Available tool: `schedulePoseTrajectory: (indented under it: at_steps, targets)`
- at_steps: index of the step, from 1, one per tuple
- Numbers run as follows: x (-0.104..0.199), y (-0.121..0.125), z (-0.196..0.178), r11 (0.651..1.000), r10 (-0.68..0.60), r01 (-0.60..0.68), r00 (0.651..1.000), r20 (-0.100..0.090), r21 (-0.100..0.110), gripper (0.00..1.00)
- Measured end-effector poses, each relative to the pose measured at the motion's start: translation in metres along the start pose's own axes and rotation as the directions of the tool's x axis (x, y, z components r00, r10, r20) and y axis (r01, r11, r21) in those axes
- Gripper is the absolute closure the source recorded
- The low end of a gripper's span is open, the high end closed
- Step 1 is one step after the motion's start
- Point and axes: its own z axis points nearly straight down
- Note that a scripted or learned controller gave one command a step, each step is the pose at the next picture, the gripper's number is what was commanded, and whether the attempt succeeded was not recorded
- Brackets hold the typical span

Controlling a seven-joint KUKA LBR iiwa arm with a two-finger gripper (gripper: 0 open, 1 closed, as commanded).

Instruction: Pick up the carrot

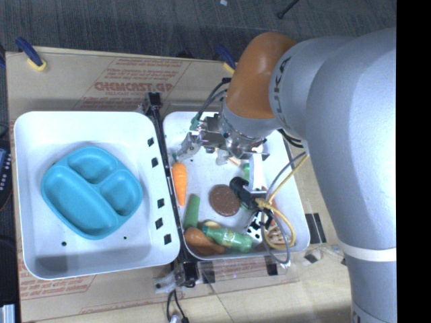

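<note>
Carrot [179, 182]: short, orange, tapered, lying lengthwise against left wall of right bin [294, 210]. Green cylinder [192, 209] just below carrot; brown disc [224, 200] to carrot's right. Gripper [204, 143] above carrot's upper end, not touching it; finger state cannot be told. Blue divided tray [92, 190] in left bin [40, 130], well left of carrot.

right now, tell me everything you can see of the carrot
The carrot is a small orange piece, smooth like a plastic toy, lying flat in the right bin by its left wall, long axis running up and down the view. Its lower tip meets a green vegetable. The gripper sits above and right of it, not on it.
</note>
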Motion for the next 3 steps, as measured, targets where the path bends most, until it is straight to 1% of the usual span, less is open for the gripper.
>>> schedulePoseTrajectory:
  at_steps: [1, 2, 3]
  targets:
    - [-0.051, 0.024, 0.088, 0.999, -0.050, 0.050, 0.999, 0.007, -0.007, 0.00]
    - [-0.062, 0.002, 0.096, 0.860, 0.510, -0.510, 0.860, -0.007, -0.002, 0.00]
    - [-0.061, 0.002, 0.086, 0.863, 0.505, -0.504, 0.863, -0.008, 0.005, 1.00]
